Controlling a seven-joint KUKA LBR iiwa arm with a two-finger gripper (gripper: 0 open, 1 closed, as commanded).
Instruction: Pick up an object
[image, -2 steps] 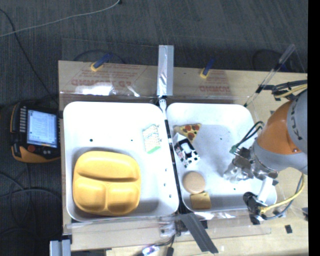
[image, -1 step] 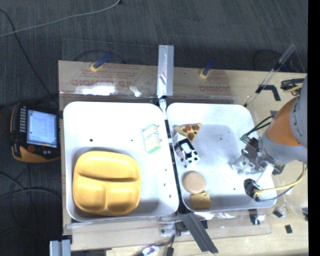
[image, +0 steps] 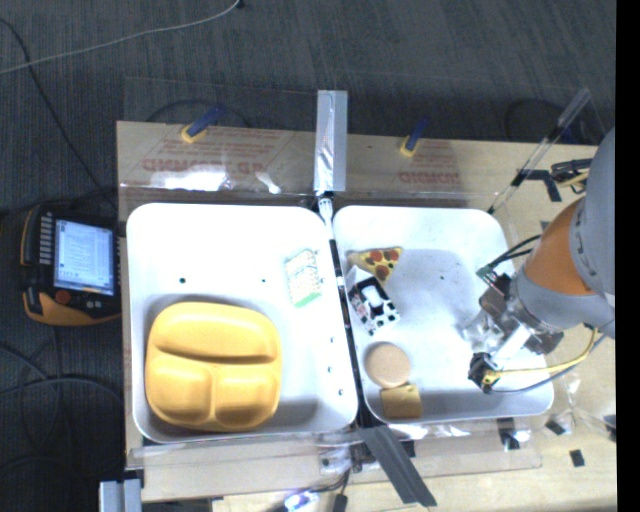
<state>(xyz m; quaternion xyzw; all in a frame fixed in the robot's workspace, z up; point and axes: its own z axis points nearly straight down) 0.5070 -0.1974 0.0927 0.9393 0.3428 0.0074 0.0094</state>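
My gripper (image: 482, 322) hovers low over the right side of the right bin (image: 440, 222), on the grey arm with the orange band coming in from the right. Nothing shows between it and the bin floor. West of it lie a pizza-slice toy (image: 376, 260), a black-and-white object (image: 371, 303), a round tan disc (image: 388, 363) and a tan block (image: 401, 402), all along the bin's left side and apart from the gripper. In the left bin (image: 200, 225) sit a large yellow loaf-shaped object (image: 212, 362) and a small green-and-white packet (image: 303, 277).
A divider ridge (image: 346, 330) separates the bins. A handheld pendant with a lit screen (image: 72, 262) lies on the floor left of the bench. A clear panel with blue clips (image: 240, 160) stands behind the bins. Bare bin floor (image: 440, 300) stretches between the objects and the gripper.
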